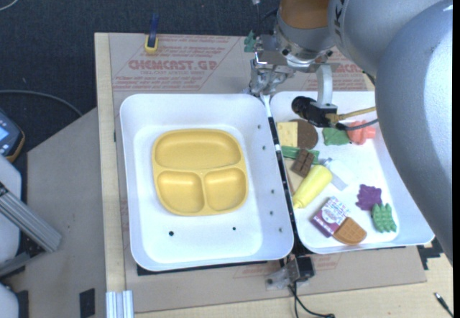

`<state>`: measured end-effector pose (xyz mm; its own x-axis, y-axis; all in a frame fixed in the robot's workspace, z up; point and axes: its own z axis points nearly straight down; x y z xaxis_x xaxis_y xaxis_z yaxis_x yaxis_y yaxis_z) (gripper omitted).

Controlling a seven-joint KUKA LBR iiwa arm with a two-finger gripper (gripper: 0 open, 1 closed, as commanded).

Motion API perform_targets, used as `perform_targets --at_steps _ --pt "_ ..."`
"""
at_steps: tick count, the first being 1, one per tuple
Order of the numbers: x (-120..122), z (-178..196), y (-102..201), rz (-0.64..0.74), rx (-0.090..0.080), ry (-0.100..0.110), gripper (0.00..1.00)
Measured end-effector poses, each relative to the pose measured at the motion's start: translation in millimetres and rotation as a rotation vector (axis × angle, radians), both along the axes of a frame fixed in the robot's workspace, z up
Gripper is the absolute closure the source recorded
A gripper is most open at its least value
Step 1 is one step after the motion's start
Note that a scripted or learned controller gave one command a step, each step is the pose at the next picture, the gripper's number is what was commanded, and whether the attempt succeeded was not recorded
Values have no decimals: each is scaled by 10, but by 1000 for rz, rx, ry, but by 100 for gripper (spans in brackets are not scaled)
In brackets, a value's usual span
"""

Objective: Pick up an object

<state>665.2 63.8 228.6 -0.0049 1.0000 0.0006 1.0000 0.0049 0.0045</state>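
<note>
At the left of the table you see the left bin (136,165), which holds a yellow three-compartment tray (200,170) lying flat at its centre. Moving right, you find the tool (267,85) poised over the far end of the seam between the two bins, touching no object; you cannot tell its finger state. In the right bin (402,230) you see a yellow corn cob (311,186), a chocolate bar piece (302,162), a purple-and-white packet (330,214), a purple grape bunch (369,196) and a green toy piece (383,217), all resting on the bin floor.
</note>
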Motion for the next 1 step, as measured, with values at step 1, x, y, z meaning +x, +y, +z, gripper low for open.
perform_targets --at_steps 1 --pt "2 -131 147 -3 -1 7 100"
